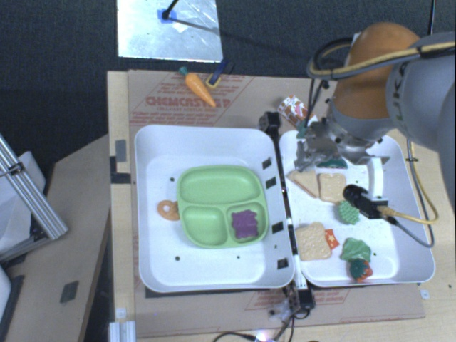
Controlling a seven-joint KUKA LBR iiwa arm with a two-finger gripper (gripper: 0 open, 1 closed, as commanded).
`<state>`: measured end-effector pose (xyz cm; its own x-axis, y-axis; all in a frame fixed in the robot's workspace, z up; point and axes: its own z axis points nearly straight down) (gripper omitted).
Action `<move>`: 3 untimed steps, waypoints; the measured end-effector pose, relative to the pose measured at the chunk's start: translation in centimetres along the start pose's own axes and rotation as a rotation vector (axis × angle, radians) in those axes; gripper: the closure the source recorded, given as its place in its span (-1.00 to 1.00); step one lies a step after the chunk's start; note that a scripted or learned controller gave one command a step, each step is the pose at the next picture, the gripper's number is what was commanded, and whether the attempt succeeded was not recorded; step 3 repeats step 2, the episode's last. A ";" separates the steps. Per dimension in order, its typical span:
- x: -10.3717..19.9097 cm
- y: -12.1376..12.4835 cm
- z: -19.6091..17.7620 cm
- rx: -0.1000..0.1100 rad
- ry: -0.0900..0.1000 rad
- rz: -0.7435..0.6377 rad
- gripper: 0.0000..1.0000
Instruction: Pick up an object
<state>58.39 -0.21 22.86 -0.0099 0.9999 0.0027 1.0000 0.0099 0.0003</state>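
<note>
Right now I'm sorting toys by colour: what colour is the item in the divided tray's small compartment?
Purple, clearest in the camera view.

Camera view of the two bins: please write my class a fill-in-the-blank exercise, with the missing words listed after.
1. The green tray lies in the ____ bin.
2. The purple toy sits in one of the tray's ____ compartments.
3. The orange carrot lies ____ both bins, on the cardboard.
4. The gripper hovers over the ____ bin.

Missing words: left; small; outside; right
</note>
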 end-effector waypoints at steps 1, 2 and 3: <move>-0.1 0.0 0.8 -0.001 -0.003 0.005 1.00; 0.3 1.1 -0.6 -0.003 -0.002 0.004 1.00; 0.3 1.1 -0.6 -0.003 -0.002 0.004 1.00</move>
